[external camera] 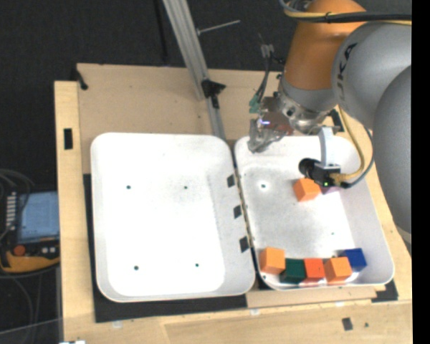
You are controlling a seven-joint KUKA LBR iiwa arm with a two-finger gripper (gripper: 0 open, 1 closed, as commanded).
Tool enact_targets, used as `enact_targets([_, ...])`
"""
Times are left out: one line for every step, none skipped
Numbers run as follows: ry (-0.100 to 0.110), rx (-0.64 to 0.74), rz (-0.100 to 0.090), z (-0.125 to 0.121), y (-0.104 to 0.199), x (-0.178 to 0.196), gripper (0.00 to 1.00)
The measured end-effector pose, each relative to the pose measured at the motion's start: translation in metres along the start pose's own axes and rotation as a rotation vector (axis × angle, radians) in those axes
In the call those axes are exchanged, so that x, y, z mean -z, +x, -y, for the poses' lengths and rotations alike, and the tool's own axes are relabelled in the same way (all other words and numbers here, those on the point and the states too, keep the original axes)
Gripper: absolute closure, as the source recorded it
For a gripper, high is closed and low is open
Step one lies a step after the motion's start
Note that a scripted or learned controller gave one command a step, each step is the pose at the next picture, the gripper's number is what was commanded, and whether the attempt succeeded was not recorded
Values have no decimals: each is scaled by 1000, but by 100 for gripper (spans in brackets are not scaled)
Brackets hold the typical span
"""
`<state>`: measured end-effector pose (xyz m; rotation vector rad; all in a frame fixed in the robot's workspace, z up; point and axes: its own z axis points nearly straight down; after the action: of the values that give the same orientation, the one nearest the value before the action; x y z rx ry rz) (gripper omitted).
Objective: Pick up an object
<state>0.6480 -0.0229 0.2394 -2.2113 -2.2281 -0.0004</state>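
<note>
Orange blocks (307,189) four, green block (294,269) one, blue block (355,258) one, gripper (261,140) grip unclear.

The arm (373,56) comes in from the right of the camera view, its thick grey link filling the upper right corner. The orange band (319,31) sits above the wrist, which tilts down and to the left. Below it the gripper (261,138) points downward, its tip low near the far left corner of the right bin. The tip looks blurred and small, so its state cannot be told. A black cable loops from the wrist down along the arm's near side.
</note>
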Motion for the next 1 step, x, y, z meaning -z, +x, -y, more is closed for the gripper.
enact_targets([3,-1,1,-2,48,-6,100])
